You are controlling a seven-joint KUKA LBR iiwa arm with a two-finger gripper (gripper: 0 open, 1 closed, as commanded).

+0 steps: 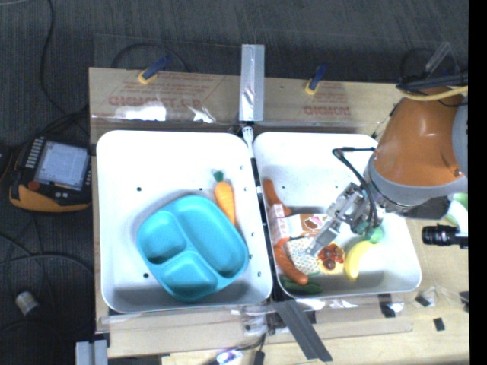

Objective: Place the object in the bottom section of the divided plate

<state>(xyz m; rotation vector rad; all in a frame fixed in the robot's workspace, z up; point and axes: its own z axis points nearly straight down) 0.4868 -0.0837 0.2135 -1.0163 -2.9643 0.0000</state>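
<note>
Over the right bin [396, 280], jaws [332, 234] sit low above a cluster of toy food; can't tell how far apart they are or whether anything is between them. Arm comes in from 3 o'clock, orange band above the wrist. Under the jaws: printed food packet [300, 238], red sausage [289, 268] at 7 o'clock of it, banana [354, 258] at 4 o'clock, small red-dark piece [331, 257] between. Left bin [122, 173] holds the blue divided plate [192, 245], tilted, with a carrot [225, 201] touching its rim at 1 o'clock. Surface under both bins is brown board.
</note>
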